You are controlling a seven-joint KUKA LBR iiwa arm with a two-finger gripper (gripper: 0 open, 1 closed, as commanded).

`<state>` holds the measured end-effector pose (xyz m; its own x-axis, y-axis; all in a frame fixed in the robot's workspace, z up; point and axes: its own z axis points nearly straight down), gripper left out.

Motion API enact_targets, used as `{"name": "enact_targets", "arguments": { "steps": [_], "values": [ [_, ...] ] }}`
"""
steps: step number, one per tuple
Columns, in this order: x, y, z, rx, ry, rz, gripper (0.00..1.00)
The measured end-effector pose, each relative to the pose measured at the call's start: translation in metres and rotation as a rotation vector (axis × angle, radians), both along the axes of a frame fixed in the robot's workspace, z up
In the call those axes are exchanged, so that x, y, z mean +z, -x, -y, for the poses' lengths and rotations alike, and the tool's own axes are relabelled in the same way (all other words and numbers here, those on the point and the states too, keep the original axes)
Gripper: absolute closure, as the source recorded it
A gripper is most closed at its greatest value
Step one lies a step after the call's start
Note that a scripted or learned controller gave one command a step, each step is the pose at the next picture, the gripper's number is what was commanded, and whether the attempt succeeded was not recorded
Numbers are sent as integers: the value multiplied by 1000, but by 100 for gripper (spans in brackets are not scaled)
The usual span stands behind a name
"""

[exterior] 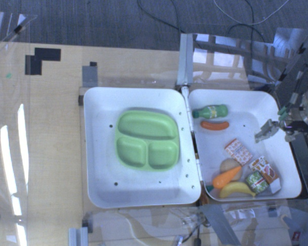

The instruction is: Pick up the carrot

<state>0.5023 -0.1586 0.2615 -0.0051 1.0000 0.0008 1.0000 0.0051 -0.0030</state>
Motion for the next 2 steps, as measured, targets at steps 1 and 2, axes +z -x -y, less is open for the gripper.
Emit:
{"name": "enact_targets", "arguments": {
  "steps": [1,2],
  "values": [
    [-41,15,-89,268,-1,1,0],
    [-53,15,-83,511,-2,1,0]
  ]
}}
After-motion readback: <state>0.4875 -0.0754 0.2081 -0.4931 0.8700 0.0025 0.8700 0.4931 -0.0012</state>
